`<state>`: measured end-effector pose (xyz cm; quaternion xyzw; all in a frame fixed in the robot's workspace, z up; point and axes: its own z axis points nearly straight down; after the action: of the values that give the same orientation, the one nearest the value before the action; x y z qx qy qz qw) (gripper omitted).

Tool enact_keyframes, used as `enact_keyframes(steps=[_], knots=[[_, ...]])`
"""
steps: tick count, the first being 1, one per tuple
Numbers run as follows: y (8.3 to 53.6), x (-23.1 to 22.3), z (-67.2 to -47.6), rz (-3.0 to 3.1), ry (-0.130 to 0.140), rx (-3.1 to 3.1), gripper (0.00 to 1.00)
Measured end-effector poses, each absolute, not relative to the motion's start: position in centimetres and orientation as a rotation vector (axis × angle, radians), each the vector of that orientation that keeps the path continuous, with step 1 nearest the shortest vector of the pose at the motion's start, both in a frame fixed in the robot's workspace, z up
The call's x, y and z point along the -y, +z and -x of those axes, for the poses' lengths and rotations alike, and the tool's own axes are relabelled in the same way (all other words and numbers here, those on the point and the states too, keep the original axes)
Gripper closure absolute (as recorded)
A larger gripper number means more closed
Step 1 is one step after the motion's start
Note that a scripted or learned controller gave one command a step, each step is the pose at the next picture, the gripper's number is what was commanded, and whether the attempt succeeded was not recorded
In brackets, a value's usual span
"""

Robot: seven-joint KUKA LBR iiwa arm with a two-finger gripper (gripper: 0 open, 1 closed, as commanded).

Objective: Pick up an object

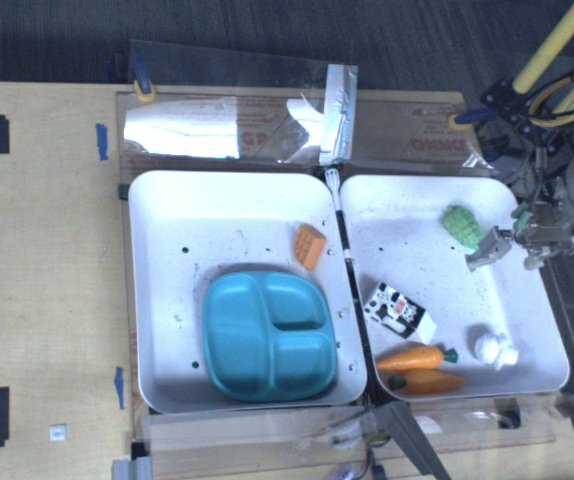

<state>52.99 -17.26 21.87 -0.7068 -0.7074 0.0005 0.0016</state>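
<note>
The right bin (527, 298) holds several loose things that could be picked: a green crumpled object (461, 224) toward its 12 o'clock side, a black-and-white printed packet (398, 309) near its 8 o'clock edge, an orange toy carrot (419, 359) with a green stub at 6 o'clock, lying just above a second orange piece (428, 380) along the bottom wall, and a small white object (492, 349) at about 5 o'clock. The hand (515, 245) hangs at the bin's 3 o'clock rim, with nothing seen between its fingers; one grey finger (487, 251) slants down toward the bin floor, just below and to the right of the green object, apart from it, and whether the fingers are spread or pressed together cannot be told. The left bin (167, 218) carries a teal divided tray (267, 336) at its 6 o'clock half and a small orange block (309, 245) at about 2 o'clock, near the wall shared with the right bin. Both bins sit on the light wooden desk (37, 298).
</note>
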Motion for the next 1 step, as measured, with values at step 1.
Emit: enact_keyframes(steps=[1], knots=[[16.41,18.84,-59.83,2.217,0.003,2.224,0.00]])
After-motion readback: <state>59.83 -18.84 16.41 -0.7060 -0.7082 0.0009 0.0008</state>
